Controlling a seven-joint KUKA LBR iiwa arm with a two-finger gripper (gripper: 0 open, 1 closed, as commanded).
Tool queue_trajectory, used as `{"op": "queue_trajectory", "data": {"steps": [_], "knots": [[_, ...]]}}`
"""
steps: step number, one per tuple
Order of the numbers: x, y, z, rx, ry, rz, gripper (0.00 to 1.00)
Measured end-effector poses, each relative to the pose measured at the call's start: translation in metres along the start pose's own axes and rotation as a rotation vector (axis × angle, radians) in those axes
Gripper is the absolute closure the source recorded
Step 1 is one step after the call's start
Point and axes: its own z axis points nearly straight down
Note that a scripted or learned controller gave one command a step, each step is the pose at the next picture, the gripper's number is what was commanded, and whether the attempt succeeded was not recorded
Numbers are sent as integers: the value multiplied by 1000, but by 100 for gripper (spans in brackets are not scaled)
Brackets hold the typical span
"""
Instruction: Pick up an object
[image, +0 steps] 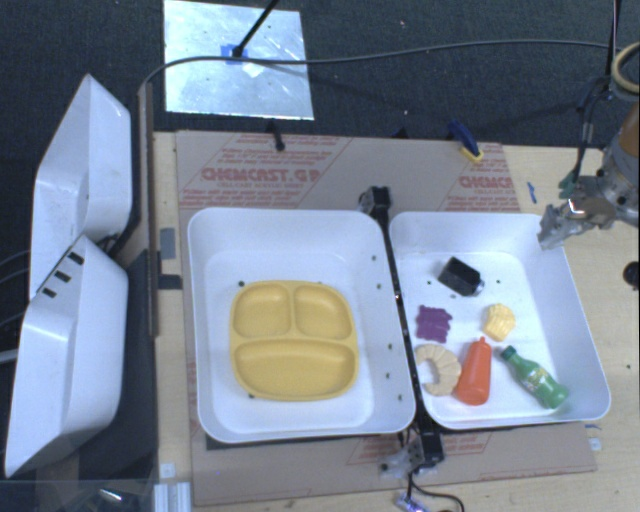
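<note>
My claw (556, 228) hangs over the right bin's (580, 330) far right corner; its state I cannot tell, the view being blurred. It holds nothing visible. In that bin lie a black block (460, 275), purple piece (433, 322), orange bottle (475, 372) and green bottle (533, 377).

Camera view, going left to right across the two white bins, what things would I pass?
Yellow divided plate → purple piece → black block → yellow corn piece → green bottle.
</note>
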Motion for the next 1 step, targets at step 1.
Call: {"op": "queue_trajectory", "data": {"steps": [1], "knots": [[48,2,-3,0,1,-4,100]]}}
